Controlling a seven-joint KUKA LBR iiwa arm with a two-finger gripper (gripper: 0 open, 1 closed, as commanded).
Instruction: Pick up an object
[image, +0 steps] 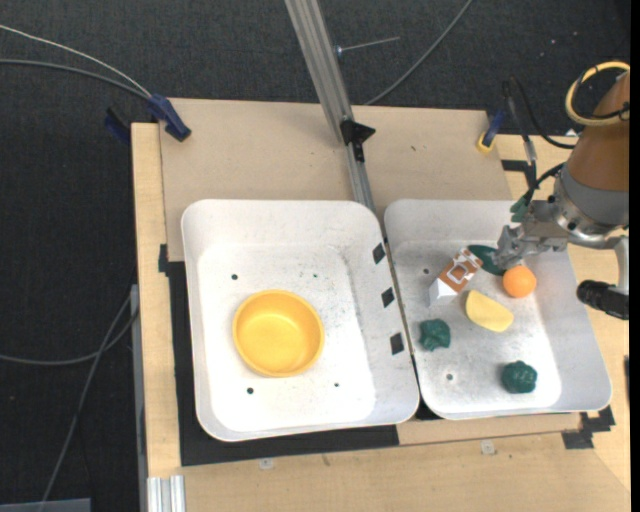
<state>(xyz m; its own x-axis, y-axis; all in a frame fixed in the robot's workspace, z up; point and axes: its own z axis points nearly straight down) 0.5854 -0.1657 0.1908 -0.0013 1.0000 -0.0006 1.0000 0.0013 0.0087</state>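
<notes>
Camera view: the gripper (512, 246) is seen low over the right bin (560, 395) near its far edge, beside an orange ball (518, 282). Whether anything is grasped cannot be told (a teal object (482, 254) is partly hidden beneath it).

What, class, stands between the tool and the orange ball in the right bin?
Nothing visible does. The tool hangs just above and left of the orange ball in the right bin, with bare bin floor between them. The yellow piece lies below the ball, and the orange-and-white block to its left.
</notes>
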